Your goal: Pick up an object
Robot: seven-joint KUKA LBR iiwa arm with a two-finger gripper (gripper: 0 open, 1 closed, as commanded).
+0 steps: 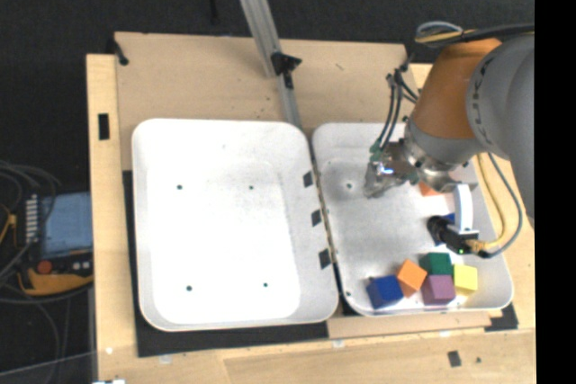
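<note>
While the grey arm (504, 103) with its orange band reached in from the right of the camera view, its gripper (376, 182) hung low over the upper middle of the right bin (346, 144), above bare white floor. Whether the gripper was spread or closed could not be told from this slanted view, and nothing was seen caught in it.

The things it could pick up lay well apart from it, huddled along the near edge of the same bin. A blue block (384, 291) sat at the left end of the group, with an orange block (412, 276) touching it. Next came a green block (439, 263) with a purple block (439, 289) just in front of it, and a yellow block (466, 278) closed the right end. Most of the five appeared to touch a neighbour. The left bin (216, 220) lay alongside on the same wooden bench (180, 76).

Judged from this, the task was at the approach step, before any grasp: no block had been lifted and the gripper was not over any of them. The next move would call for travel toward the near edge of the right bin and a choice of block. The blue block looked the likeliest, since its left side stood free. The gripper would need to line up across two free faces before descending. The tight cluster and the bin wall close behind it left little room, so a neighbour could easily be nudged.
</note>
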